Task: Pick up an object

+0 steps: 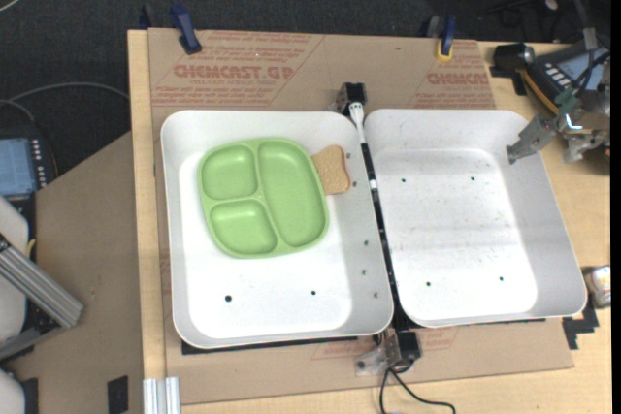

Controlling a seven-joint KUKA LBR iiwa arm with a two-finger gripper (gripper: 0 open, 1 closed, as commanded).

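**My tool at the right bin's edge, objects in the left bin**

My tool [524, 143] is at the upper right rim of the right bin [466, 305]; I cannot tell how it stands. The green divided plate [262, 199] lies in the left bin [272, 305], and a tan sponge [333, 170] touches the plate's right edge.

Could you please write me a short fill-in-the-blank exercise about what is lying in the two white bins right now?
1. The green plate lies in the ____ bin.
2. The plate is split into ____ compartments.
3. The tan sponge lies against the plate's ____ edge.
4. The claw sits at the upper right corner of the ____ bin.

Missing words: left; three; right; right
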